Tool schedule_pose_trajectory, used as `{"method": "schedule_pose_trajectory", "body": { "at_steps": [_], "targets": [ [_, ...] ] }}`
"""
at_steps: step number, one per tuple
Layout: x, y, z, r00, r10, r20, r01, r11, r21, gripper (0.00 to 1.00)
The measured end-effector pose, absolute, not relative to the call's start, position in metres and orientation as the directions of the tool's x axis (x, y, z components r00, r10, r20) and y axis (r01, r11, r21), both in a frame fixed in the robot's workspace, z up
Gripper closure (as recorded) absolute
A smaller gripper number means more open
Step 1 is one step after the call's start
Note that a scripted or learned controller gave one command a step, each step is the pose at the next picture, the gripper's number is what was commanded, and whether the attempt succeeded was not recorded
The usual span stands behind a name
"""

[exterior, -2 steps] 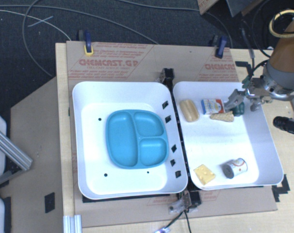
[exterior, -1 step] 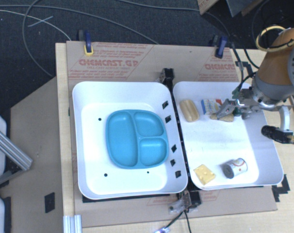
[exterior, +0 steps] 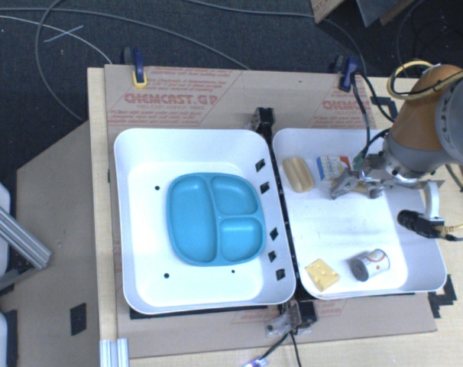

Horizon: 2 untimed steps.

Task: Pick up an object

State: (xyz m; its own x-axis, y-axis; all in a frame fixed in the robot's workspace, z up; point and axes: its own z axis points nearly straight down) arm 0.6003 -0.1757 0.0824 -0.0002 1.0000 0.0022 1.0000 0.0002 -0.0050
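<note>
The right bin [exterior: 415, 277] holds several small objects. A tan bread-like roll [exterior: 298, 174] lies near its left wall at the back. Beside the roll lies a small white packet with red and blue print [exterior: 331, 164]. A yellow wedge [exterior: 321, 274] sits at the front left, and a grey and white can [exterior: 368, 264] lies on its side to the wedge's right. My gripper [exterior: 356, 184] hangs low over the back of this bin, just right of and below the packet. I see nothing held in it.
The left bin [exterior: 136, 205] carries a blue divided plate [exterior: 215, 218]. The arm's orange band [exterior: 421, 125] and grey wrist cover the right bin's back right corner. A black cable plug [exterior: 415, 221] hangs over its right side.
</note>
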Motion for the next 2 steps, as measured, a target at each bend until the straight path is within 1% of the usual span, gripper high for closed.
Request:
{"method": "schedule_pose_trajectory", "body": {
  "at_steps": [1,2],
  "targets": [
    [0.602,-0.176,0.097,0.000,1.000,0.001,1.000,0.000,0.000,1.00],
    [0.610,-0.183,0.147,-0.001,1.000,-0.001,1.000,0.001,0.005,1.00]
  ]
}}
